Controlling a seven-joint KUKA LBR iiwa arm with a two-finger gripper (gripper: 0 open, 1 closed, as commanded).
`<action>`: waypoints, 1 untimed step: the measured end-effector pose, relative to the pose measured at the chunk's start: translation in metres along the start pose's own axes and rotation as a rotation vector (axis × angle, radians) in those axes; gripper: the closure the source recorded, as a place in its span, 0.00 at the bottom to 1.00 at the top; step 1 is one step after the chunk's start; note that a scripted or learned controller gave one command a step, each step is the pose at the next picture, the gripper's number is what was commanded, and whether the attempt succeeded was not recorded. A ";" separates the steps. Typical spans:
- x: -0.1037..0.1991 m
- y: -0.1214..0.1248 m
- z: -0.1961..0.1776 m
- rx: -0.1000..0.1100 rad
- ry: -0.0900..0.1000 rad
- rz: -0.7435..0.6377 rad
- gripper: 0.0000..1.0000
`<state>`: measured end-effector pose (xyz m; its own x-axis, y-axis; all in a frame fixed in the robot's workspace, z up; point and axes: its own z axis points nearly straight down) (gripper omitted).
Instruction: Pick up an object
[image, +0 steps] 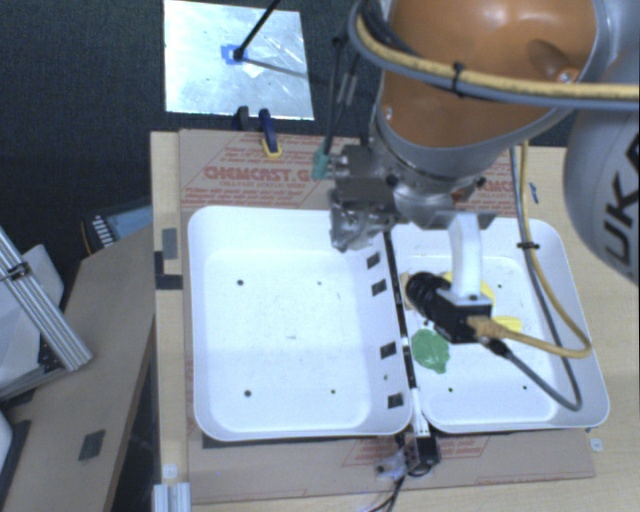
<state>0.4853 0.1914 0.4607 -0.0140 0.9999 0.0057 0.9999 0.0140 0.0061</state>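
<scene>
A small green object (430, 351) lies in the right bin (560, 395), close to the divider between the two bins. A yellow object (506, 325) lies just right of it, partly hidden behind the wrist's bracket. My gripper (350, 228) hangs over the back of the bins near the divider, up and to the left of the green object and well apart from it. Nothing shows between its fingers.
The left bin (230, 330) sits beside the right one, with a row of dark clips (387, 350) along their shared edge. The large arm body (480, 70) covers the back of the right bin. A blue and yellow clamp (268, 135) stands behind the bins.
</scene>
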 end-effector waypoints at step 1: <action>0.002 0.038 -0.001 0.003 -0.005 0.014 1.00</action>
<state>0.5233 0.1941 0.4615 -0.0004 1.0000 0.0006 1.0000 0.0004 0.0035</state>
